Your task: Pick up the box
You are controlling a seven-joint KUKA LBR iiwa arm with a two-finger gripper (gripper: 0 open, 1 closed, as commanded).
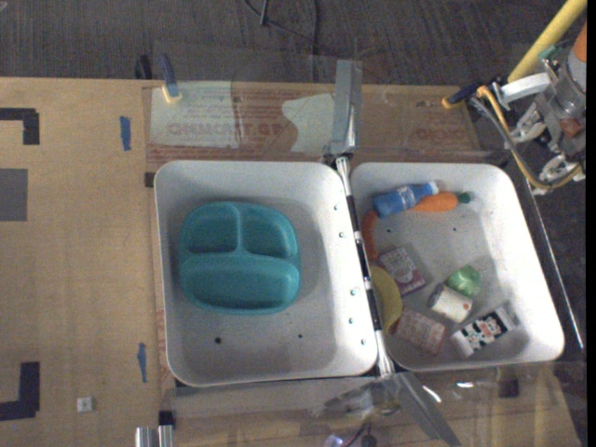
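The wooden bench (74, 277) carries black tape marks at its far left and short strips of blue tape (125, 132) nearer the bins. The left bin (279, 352) holds a teal divided plate (239, 257), lying flat toward the bin's left and upper part, with bare white floor below and to its right. A metal strip (345, 110) runs down between the two bins. Just past it, the right bin (531, 259) holds a clutter of small things. Against its left wall lie an orange-red piece (370, 234) and, below that, a yellow banana (386, 298). A blue bottle (403, 198) lies along the top, end to end with an orange carrot (440, 203). Several things here are box-shaped, and which one the task means cannot be told. A flat printed packet (400, 266) lies beside the banana's upper end, and a flat pinkish box (421, 331) sits near the bin's lower edge. A small cream box (451, 303) sits tilted mid-bin, just below a green object (464, 279). A black-and-white carton (484, 331) lies toward the lower right corner. All of them rest on the bin floor. At the far upper right, outside the bin and well apart from every one of these, the gripper (557, 152) hangs among yellow cable and grey fittings — whether it is open or closed cannot be told from here.
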